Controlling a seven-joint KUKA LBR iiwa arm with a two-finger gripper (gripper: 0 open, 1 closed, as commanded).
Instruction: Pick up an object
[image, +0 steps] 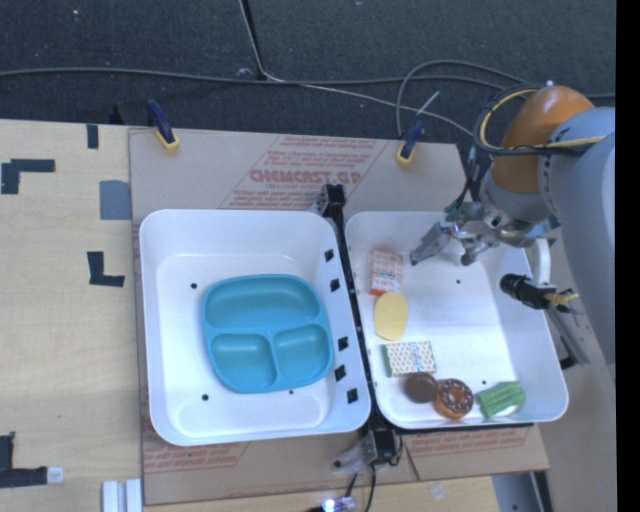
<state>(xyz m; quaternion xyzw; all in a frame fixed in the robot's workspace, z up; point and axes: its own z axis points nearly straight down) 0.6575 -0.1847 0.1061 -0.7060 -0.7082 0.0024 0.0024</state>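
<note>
My gripper (443, 250) hangs over the upper part of the right bin (520, 330), fingers spread open with nothing between them. To its left lies a small red-and-white packet (386, 269). Below that sits a yellow oval piece (391, 315), then a patterned white packet (411, 357). Along the bin's front edge lie a dark brown round piece (420, 386), a sprinkled donut (453, 398) and a green object (501, 398).
The left bin (165, 300) holds a blue compartment tray (266, 331). A black divider with clips (345, 310) runs between the bins. Yellow-and-blue clamps (160, 125) (408, 148) pin the cardboard at the back. Cables loop above the arm.
</note>
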